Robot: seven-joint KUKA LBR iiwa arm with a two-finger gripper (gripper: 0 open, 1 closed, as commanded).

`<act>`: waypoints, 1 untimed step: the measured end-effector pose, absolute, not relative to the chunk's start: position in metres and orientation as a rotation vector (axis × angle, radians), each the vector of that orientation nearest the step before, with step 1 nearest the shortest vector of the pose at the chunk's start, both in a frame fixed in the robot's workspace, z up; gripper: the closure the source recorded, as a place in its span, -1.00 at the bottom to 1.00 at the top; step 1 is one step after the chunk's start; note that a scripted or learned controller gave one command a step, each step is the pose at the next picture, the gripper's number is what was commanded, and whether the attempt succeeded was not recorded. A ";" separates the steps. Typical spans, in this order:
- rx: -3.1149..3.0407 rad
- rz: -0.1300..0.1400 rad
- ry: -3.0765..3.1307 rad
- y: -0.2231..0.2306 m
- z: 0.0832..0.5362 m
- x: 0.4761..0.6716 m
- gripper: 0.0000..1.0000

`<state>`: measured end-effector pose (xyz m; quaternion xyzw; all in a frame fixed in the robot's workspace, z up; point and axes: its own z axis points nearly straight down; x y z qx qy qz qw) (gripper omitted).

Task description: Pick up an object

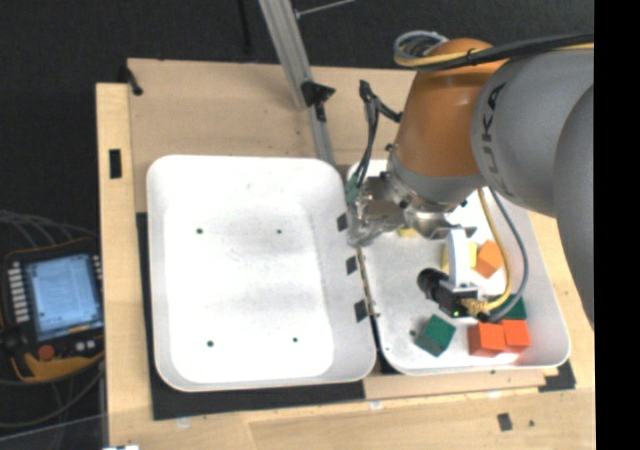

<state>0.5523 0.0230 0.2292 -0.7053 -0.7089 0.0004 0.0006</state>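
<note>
Arm (520, 128): reaches in low over the right bin. Its orange band is directly above the gripper and hides most of it.
Left bin (240, 268): starts just beside the gripper, on the side away from the arm. Nothing has been brought to it.
Right bin (470, 366): the gripper sits at its inner edge, close to the rim shared with the left bin. All the candidates lie in this bin.
Gripper (372, 210): down near the bin's inner wall. I cannot tell whether it is spread or closed, because the wrist covers it. Nothing shows in its hold, so I judge the pick as not yet made.
Red block (498, 337): lies on the bin floor, well apart from the gripper, toward the near corner on the arm's side. It is untouched.
Green block (434, 335): also on the floor, between the gripper and the red block but nearer the red one. It is tilted, and it is the nearest of the three to the gripper.
Orange block (489, 260): lies under the arm's side of the wrist, apart from the gripper and partly masked by cabling.
Progress: the approach into the bin looks done. What is left is to line up over a block, close on it and lift. From here the gripper seems set over bare floor by the wall, so this try may come up with nothing.
</note>
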 end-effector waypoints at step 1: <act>-2.212 -0.003 -2.228 0.067 0.236 0.540 1.00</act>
